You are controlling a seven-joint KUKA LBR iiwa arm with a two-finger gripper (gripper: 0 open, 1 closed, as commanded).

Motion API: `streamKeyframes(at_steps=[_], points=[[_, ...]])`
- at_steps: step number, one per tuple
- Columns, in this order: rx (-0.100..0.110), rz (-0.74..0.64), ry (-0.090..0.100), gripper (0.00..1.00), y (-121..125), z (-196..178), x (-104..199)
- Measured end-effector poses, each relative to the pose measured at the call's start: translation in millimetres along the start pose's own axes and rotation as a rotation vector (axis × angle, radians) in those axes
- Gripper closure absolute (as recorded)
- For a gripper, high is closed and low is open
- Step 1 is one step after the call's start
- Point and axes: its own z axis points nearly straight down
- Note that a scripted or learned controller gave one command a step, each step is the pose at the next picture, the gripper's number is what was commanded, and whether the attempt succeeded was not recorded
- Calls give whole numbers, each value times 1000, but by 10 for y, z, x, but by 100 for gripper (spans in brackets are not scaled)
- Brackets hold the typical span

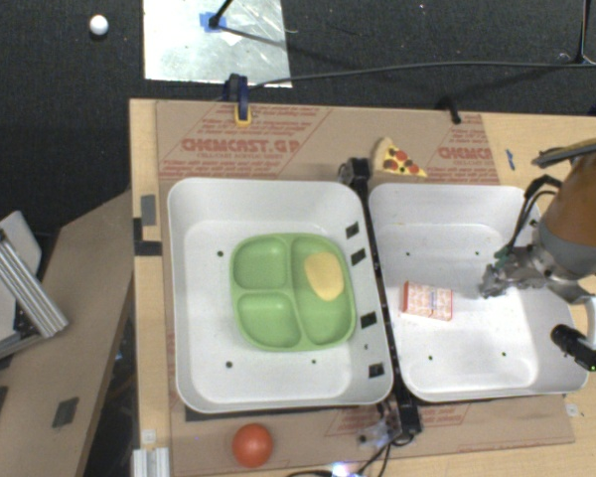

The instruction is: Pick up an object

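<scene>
Far to the left of the hand, the left bin [194,266] holds a green tray [278,306] with 3 compartments. A yellow item [324,275] lies in the tray's right compartment, the one nearest the hand. An orange-red ball [252,444] rests on the bench [169,435], outside that bin's front edge and well apart from the hand.

Past the divide between the 2 bins, a wedge-shaped item patterned like a pizza slice [398,160] lies on the cardboard just behind the right bin [457,366], up and to the left of the hand.

In the right bin, a small pink-and-white packet [428,300] lies flat on the floor, near the hand on its left and slightly toward the front; the 2 are apart, not touching.

The hand [497,278] sits low over the right bin's floor, right of the packet. How far it is open cannot be told at this angle; nothing is seen in its hold. The arm [581,217] enters from the right.
</scene>
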Motion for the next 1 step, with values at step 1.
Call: streamKeyframes(at_steps=[1], points=[[-1,0,0,100,-85,-557,12]])
